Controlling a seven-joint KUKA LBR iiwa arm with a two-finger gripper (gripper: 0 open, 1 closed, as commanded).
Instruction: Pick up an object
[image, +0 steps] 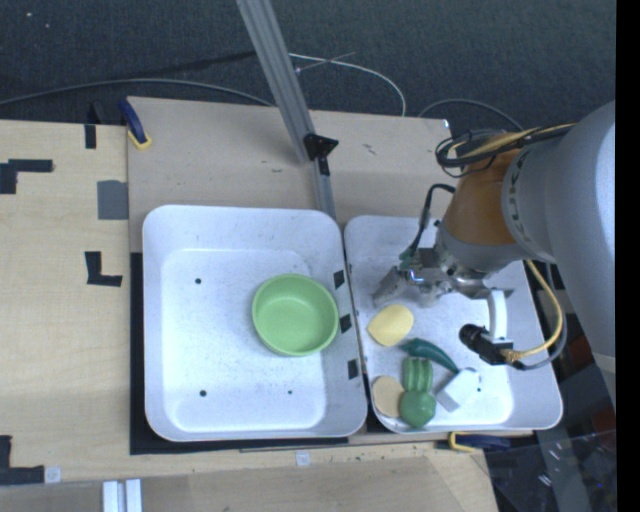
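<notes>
Gripper (398, 288) was down in the right bin (530, 400), low over the floor near the divider, with nothing visibly between its fingers; they looked parted a bit, but how wide I couldn't tell from that angle. The nearest target was a pale yellow lemon-like piece (390, 324), just beside and slightly below the fingertips in the camera view, close but I couldn't confirm contact. My read: to do the grasp well, it needed to centre the jaws over the yellow piece, straddle it at its widest, drop nearly to the floor and close before lifting straight up. The risk was nudging it toward the bin wall. The green toy vegetable (417, 390) and dark green pepper-like piece (428, 351) sat further toward the near edge, clustered. The green bowl (294, 315) sat alone in the left bin (180, 400), well apart.
</notes>
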